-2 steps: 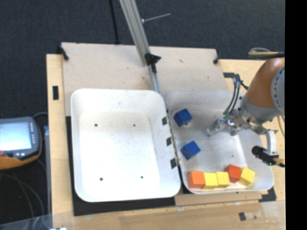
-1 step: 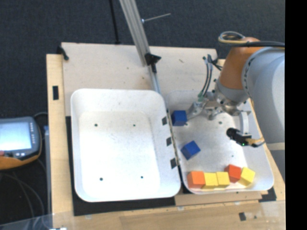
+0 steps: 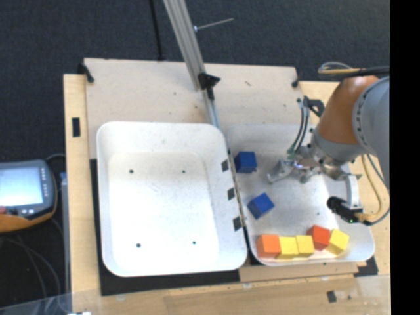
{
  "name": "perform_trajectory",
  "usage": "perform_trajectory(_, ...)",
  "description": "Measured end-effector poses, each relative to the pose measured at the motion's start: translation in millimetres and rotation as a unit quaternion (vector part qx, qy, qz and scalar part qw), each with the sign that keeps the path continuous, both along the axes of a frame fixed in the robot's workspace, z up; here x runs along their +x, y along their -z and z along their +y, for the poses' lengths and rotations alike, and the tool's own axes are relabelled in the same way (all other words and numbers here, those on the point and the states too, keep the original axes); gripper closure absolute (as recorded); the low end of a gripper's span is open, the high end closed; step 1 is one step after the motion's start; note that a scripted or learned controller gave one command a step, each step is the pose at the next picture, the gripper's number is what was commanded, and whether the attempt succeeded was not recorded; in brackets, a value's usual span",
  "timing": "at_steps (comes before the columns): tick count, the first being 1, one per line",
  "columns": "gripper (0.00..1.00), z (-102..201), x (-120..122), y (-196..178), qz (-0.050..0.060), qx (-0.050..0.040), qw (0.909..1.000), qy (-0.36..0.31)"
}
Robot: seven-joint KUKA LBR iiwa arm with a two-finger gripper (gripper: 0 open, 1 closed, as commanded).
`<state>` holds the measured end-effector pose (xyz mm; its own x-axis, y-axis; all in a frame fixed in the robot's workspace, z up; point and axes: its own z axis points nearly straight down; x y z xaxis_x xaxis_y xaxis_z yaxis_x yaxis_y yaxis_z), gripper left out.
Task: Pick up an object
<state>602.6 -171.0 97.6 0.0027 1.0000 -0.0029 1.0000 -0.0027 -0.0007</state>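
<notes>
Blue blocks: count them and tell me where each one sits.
2, both in the right bin. One blue block lies near the bin's upper left, by the divider; the other sits lower, mid-left. The arm may hide more.

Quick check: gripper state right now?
Gripper: cannot be told; it sits low over the right bin, nothing visibly between its tips.

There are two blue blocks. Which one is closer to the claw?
The upper blue cube, by the divider between the bins, is closer to the claw. The lower blue cube lies farther down, toward the row of orange and yellow blocks.
</notes>
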Motion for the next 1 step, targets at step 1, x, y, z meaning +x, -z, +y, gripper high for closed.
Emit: perform_trajectory(1, 0.00, 90.5, 37.7, -15.2, -0.003, 0.0017, 1.0000, -0.006)
